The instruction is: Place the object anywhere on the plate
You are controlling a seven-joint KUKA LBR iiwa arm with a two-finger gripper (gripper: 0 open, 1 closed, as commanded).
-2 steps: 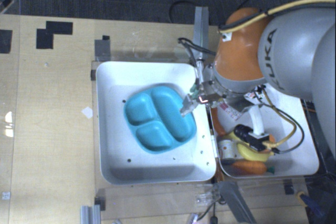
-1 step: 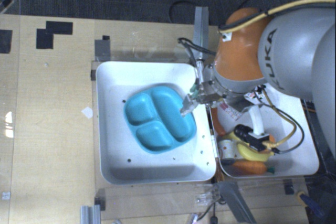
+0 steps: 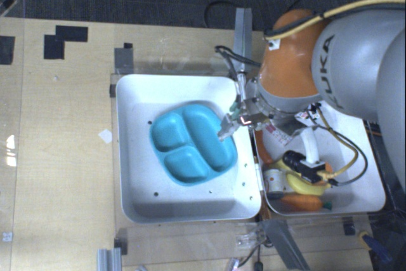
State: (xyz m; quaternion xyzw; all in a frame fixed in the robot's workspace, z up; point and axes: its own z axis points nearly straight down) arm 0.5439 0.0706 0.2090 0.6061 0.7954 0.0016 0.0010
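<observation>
plate (image 3: 190, 144) aside for a moment, the largest thing in view is the grey arm (image 3: 365, 54), which reaches in from the right and bends down over the wall where the two bins meet. its orange band (image 3: 288, 70) sits just above the wrist.

next in size are the bins. the left bin (image 3: 130, 162), white and shallow, holds the plate. the right bin (image 3: 375, 190) sits just beside it, much of it hidden under the arm.

the plate is bright blue, a rounded square with three compartments. it rests flat on the floor of the left bin, nearer the right wall than the left, and it is turned at a slant. its longest compartment runs along the plate's right side, from the upper middle of the bin down toward the lower right. the two smaller compartments (one at the left, one at the near side) lie beside it.

the gripper (image 3: 228, 128) hangs over the right rim of that long compartment. the view is too blurred there to tell whether it is open, closed or carrying anything.

in the right bin a yellow banana (image 3: 304, 185) lies with its long axis roughly left to right. just nearer the camera an orange, carrot-like thing (image 3: 299, 202) lies parallel to it along the near wall.
</observation>
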